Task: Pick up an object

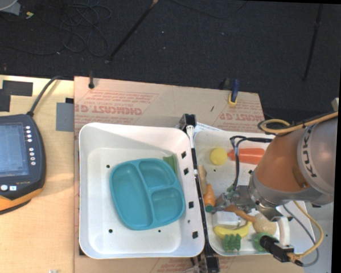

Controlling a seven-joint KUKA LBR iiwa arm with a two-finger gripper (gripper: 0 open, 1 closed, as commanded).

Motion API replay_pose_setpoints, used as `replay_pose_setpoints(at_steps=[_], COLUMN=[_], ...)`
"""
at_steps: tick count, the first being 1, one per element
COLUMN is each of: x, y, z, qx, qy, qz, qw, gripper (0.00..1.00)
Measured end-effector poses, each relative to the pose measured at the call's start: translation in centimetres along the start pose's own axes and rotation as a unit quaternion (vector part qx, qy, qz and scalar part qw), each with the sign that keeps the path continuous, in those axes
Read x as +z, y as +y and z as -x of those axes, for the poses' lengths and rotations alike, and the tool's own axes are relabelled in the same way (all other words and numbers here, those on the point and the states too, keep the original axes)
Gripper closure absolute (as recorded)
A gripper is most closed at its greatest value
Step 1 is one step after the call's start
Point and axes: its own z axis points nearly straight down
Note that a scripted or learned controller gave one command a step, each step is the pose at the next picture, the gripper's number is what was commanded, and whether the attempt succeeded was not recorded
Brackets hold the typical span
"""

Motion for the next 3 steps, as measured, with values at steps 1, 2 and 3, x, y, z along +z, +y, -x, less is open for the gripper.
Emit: replay_pose_setpoints(at_steps=[1,2,3], x=[0.0,-1.0,-1.1], y=[2.8,2.7,2.7], z=[-0.3,-0.6,0.1], qx=[0.0,0.003,0.005], qy=[-0.005,0.0,-0.007], qz=[0.002,0.0,0.003], qw=[1.0,1.0,1.0], gripper=[0.0,1.0,0.0])
